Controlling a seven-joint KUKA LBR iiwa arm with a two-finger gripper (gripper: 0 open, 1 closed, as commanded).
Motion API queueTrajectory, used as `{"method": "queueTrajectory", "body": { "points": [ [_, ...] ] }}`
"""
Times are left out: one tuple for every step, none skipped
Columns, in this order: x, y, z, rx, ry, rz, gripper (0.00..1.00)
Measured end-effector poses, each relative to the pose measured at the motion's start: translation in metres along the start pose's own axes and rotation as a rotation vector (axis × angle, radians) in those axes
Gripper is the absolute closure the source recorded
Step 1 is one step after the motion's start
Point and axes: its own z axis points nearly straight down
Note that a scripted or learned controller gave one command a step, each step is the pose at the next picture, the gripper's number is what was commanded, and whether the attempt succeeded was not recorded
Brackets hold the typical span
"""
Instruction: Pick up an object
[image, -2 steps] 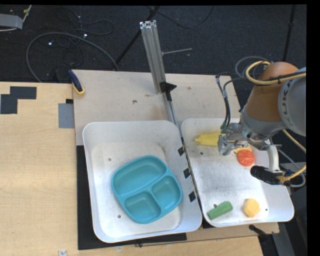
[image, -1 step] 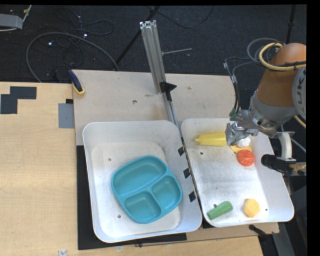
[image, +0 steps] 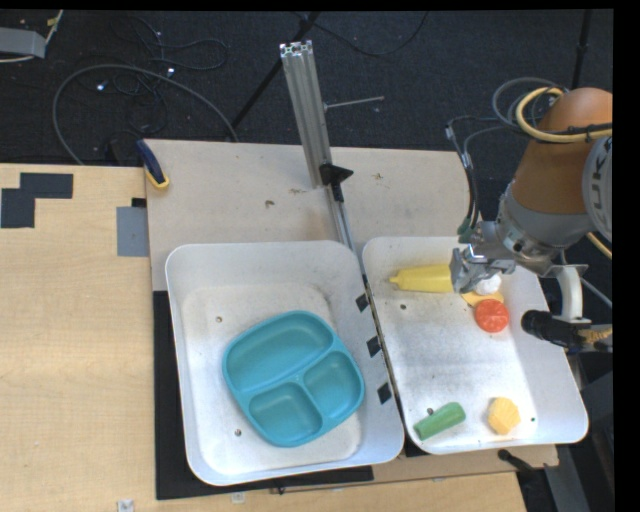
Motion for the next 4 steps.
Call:
{"method": "queueTrajectory", "body": {
  "points": [
    [0.045,-0.007,-0.006,0.002,0.002,-0.001,1.00],
    [0.094,-0.014,-0.014,0.002,0.002,-0.002,1.00],
    [0.149,-0.011,-0.010,0.002,0.002,-0.003,1.00],
    [0.197,-0.022,0.005,0.004,0.001,-0.001,1.00]
  ]
}}
